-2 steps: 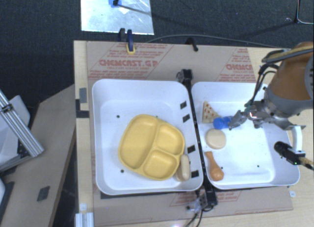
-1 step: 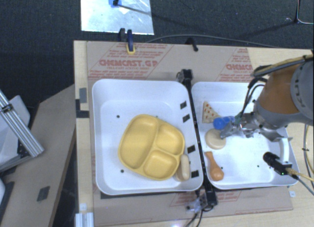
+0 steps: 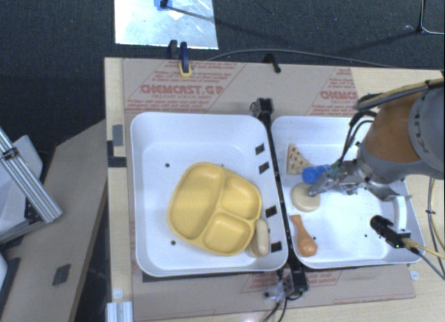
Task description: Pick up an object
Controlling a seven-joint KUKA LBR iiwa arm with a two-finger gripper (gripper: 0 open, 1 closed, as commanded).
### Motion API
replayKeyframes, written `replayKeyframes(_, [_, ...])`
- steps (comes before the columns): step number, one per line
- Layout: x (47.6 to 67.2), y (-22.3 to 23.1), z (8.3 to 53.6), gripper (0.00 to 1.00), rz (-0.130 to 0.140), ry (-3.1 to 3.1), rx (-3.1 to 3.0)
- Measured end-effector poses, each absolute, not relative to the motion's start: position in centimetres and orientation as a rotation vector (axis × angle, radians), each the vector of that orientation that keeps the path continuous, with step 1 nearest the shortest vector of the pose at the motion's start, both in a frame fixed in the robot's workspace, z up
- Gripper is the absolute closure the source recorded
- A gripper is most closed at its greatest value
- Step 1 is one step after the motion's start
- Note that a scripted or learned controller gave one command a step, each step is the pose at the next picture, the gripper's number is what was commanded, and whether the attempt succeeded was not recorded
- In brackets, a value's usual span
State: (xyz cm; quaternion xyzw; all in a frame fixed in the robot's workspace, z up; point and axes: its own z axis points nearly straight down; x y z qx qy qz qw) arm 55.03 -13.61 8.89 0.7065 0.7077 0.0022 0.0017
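In the right bin (image 3: 348, 247), my gripper (image 3: 318, 187) hangs low on the left side, its arm reaching in from the right. A small blue object (image 3: 312, 173) lies right at the gripper's tip, touching or nearly touching it. Just below the tip is a pale round disc (image 3: 303, 200), partly covered by the gripper. A pizza-slice toy (image 3: 296, 157) lies a little further back by the bin's left wall. A tan drumstick-shaped toy (image 3: 303, 238) lies nearer the front.
The left bin (image 3: 160, 140) holds a yellow divided plate (image 3: 212, 207) with a beige bread-like piece (image 3: 261, 237) at its front right edge. A black divider (image 3: 274, 174) runs between the bins. The arm's grey body (image 3: 400, 147) covers the right bin's right side.
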Motion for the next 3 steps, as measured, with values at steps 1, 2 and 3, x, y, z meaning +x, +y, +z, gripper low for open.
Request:
replayKeyframes(1, [55.3, -13.6, 10.0, 1.00, 0.015, 2.216, 2.211])
replayKeyframes(2, [54.7, -14.3, 15.0, 1.00, 0.003, 2.219, 2.218])
replayKeyframes(3, [54.4, -14.3, 19.4, 1.00, 0.005, 2.222, 2.214])
